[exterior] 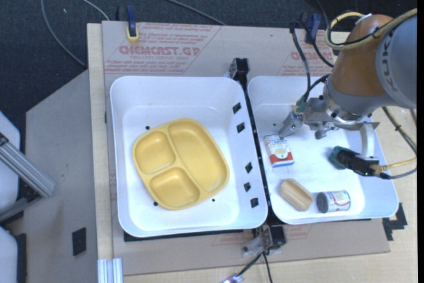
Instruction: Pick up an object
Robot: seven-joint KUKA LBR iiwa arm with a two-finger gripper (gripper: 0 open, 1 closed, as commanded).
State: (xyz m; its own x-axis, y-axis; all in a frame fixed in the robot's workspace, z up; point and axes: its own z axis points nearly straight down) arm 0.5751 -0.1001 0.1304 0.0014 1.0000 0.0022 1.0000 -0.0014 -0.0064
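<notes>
You're at the approach step: gripper (306, 121) hovers in the right bin (278, 93), nothing seen in its grasp; whether it's spread or pinched, can't tell. Small carton (279, 150) lies just below-left of it. Next, likely drop and centre over it.

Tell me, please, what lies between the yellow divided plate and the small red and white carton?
In the camera view, between the yellow divided plate and the carton lie bare white bin floor, the two bins' adjoining rims, and a row of small black markers.
</notes>
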